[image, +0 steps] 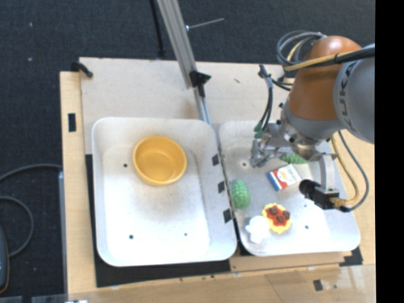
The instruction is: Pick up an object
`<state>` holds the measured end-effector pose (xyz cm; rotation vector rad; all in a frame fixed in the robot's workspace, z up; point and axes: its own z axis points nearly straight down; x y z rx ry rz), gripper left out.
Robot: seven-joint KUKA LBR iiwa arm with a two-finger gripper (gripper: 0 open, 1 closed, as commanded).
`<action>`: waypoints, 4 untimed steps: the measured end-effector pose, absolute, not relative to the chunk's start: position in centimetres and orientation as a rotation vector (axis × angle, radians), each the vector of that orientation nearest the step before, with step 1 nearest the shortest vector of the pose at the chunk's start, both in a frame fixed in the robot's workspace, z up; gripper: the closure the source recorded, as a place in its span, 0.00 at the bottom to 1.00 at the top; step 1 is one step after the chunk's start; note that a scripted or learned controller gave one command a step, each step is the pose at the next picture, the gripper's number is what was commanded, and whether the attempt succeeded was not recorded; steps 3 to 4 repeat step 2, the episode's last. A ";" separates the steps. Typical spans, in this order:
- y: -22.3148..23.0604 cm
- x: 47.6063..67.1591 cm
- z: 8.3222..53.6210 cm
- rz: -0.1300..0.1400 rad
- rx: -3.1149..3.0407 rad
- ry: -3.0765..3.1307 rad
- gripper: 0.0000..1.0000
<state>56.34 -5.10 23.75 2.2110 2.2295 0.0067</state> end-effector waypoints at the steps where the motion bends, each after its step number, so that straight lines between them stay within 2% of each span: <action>1: 0.3 55.0 23.7 0.003 2.213 2.231 1.00; 2: 5.7 54.7 22.8 0.000 2.215 2.230 1.00; 4: 5.7 54.7 22.8 0.000 2.215 2.230 1.00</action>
